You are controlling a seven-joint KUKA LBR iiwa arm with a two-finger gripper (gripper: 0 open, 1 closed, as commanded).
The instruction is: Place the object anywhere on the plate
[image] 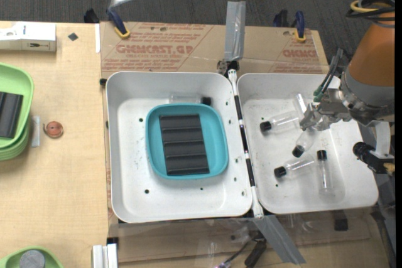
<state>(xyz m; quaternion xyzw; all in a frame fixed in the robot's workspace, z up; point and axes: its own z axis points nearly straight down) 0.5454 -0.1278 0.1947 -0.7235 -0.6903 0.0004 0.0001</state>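
A teal plate (217,135) carrying a black ridged insert (183,144) lies in the left white bin (125,154). Several clear vials with black caps lie in the right white bin (352,194). One vial (279,122) is at the upper left, another (294,167) at the lower left, and a third (323,169) at the lower right. My gripper (311,120) hangs low over the middle of the right bin. It is just above the upper end of a slanted vial (302,144), which pokes out below it. The arm's orange band (375,53) is at the right.
A cardboard sheet (157,47) held by blue clamps lies behind the bins. On the wooden bench at the left are a green tray (19,81), a white box (28,37) and a small red disc (54,129). Black arm fittings (367,154) overhang the right bin's edge.
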